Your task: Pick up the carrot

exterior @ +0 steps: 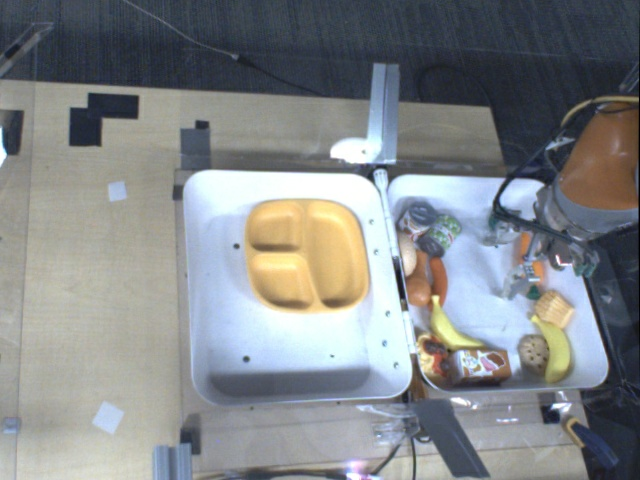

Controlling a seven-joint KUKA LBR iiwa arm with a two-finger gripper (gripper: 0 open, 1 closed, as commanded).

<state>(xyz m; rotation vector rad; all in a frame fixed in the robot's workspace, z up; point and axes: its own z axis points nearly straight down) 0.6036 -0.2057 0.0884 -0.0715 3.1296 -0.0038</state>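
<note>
Plastic, wood and metal under the lamp

Both white bins (215, 298) look smooth, slightly glossy plastic; inside the left bin, the yellow tray (305, 253) is matt plastic; the bench (90, 298) pale wood; the post (384, 113) behind the bins brushed metal.

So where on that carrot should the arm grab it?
Probably mid-length, across its narrow width, coming straight down. The carrot looks long and thin and seems to lie flat in the bin, with bare floor to its left. The gripper hangs right by it.

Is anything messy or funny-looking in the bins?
Yes. The toy food is jumbled in the right bin, crowding its left wall and bottom edge. The yellow tray sits slightly crooked in the left bin.
</note>
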